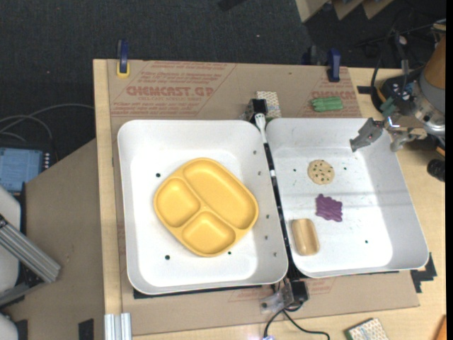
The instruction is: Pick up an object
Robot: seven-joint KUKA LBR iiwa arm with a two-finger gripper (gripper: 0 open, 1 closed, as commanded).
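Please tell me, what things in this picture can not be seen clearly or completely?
- Arm: cut off by the camera view's right edge; its gripper is small and blurred above the right bin.
- Green object on the board behind the bins: too small to identify.
- Patterned item: cut by the bottom edge.
- Blue object: cut by the left edge.

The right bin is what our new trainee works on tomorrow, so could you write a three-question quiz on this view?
1. True or false: the cookie lies in the right bin.
2. Which item in that bin lies nearest the view's bottom edge?
A. the purple piece
B. the tan block
C. the cookie
3. Fill in: the yellow divided tray has ___ compartments.

Key
1. True.
2. B; the tan block sits below the purple piece, close to the dividing wall.
3. Three; it sits in the left bin. The tool is over the right bin's far right corner.
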